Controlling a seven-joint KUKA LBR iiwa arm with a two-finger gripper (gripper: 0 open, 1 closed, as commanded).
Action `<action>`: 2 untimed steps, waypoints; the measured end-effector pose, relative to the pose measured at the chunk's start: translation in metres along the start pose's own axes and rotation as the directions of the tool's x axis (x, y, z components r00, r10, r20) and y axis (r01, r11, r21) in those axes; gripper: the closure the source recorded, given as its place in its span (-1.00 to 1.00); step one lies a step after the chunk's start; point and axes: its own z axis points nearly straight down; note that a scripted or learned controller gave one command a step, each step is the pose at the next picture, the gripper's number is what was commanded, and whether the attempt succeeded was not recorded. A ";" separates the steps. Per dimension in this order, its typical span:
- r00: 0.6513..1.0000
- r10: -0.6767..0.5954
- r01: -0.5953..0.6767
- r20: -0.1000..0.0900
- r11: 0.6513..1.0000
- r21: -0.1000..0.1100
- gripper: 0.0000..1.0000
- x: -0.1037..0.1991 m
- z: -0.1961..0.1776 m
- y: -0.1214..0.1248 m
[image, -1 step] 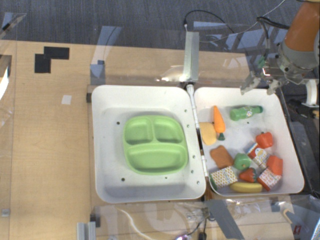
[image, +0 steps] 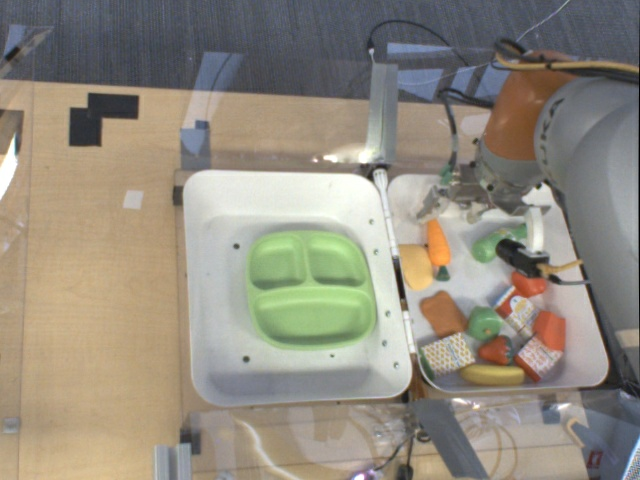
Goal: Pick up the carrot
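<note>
The carrot (image: 437, 241) is orange with a green stem end pointing toward the front. It lies in the right bin (image: 590, 368), near that bin's left wall. My gripper (image: 455, 208) hangs just behind and slightly right of the carrot's tip, over the bin's back part. Its fingers (image: 430, 202) are spread open and nothing sits between them. The carrot is apart from the gripper.
A yellow wedge (image: 415, 266) touches the carrot's left side. Several toy foods crowd the right bin, among them a brown piece (image: 442, 314), a green apple (image: 485, 322), a banana (image: 492, 374) and small cartons (image: 448, 352). The left bin (image: 210, 368) holds a green divided plate (image: 310, 288).
</note>
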 end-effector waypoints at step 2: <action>0.963 0.269 -0.269 -0.001 0.963 0.003 -1.00 0.016 0.001 -0.048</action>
